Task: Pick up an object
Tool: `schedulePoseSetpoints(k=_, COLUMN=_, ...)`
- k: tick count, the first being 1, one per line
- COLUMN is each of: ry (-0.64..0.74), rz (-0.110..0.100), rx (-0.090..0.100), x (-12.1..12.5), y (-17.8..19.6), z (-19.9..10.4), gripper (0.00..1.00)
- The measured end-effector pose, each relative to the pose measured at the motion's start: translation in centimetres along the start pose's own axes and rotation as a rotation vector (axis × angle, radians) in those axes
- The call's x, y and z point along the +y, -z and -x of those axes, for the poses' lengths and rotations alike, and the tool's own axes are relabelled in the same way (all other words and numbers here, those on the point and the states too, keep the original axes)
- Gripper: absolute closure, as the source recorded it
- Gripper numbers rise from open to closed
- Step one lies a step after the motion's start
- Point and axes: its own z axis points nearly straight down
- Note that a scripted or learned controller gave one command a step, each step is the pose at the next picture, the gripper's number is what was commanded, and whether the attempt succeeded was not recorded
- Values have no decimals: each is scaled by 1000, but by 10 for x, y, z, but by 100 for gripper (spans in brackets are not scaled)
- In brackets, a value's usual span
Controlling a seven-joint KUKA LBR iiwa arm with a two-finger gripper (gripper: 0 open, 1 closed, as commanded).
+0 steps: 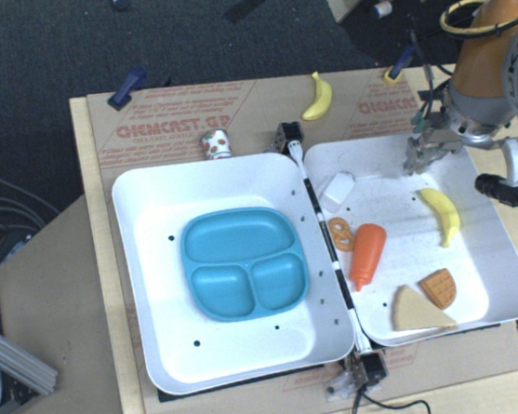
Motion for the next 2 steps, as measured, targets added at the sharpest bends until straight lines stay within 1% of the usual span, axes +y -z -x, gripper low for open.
schedulePoseSetpoints(k=1, ry=0, rz=-1, rx=0, x=0, y=0, z=0, gripper=0)
schedulePoseSetpoints(k=2, ry=2, rz=-9, rx=11, x=-1, y=-20, z=11, gripper=0)
